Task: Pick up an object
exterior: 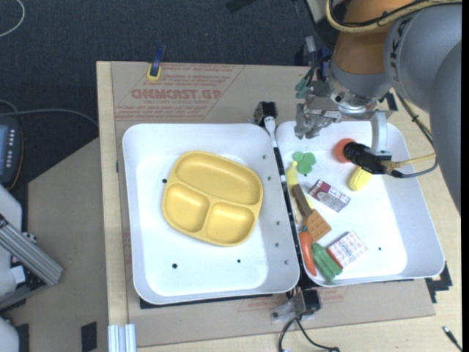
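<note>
My gripper (pixel 311 127) hangs over the far left corner of the right bin (pixel 410 226), with nothing seen in it. Just below it lies a small green piece (pixel 303 160). To its right sit a red ball (pixel 344 149) and a yellow block (pixel 359 178). Along the bin's left wall lie a yellow piece (pixel 292 173), a brown-handled brush (pixel 302 202), an orange stick (pixel 305 245) and a green marker (pixel 325 261). Two red-and-white packets (pixel 327 195) (pixel 346 248) lie nearer the middle.
The left bin (pixel 146 255) holds a yellow divided plate (pixel 212 198). A black cable and fitting (pixel 370 158) hang from the wrist over the right bin's far side. The big grey arm (pixel 432 57) fills the upper right.
</note>
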Tool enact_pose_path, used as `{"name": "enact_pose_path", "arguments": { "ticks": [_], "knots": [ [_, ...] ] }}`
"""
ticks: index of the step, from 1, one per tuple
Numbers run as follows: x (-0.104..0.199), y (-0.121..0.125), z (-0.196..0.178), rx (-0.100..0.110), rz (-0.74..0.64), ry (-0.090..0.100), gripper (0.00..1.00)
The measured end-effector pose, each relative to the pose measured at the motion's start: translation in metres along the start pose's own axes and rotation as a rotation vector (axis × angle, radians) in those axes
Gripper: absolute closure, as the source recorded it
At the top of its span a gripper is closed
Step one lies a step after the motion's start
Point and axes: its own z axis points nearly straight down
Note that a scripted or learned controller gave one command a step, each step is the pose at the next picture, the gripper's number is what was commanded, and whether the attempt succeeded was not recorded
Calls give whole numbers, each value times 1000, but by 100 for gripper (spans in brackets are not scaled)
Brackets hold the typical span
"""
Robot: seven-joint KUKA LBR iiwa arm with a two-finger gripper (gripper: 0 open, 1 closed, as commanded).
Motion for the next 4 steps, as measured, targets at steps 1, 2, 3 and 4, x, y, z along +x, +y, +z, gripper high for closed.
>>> {"name": "enact_pose_path", "arguments": {
  "ticks": [1, 2, 3, 4],
  "knots": [
    [29, 5, -17, -1, 2, 0, 100],
    [23, 8, -14, 0, 5, -2, 100],
    [29, 12, -18, 0, 4, -1, 100],
    [35, 2, -1, 7, 5, -1, 100]
  ]
}}
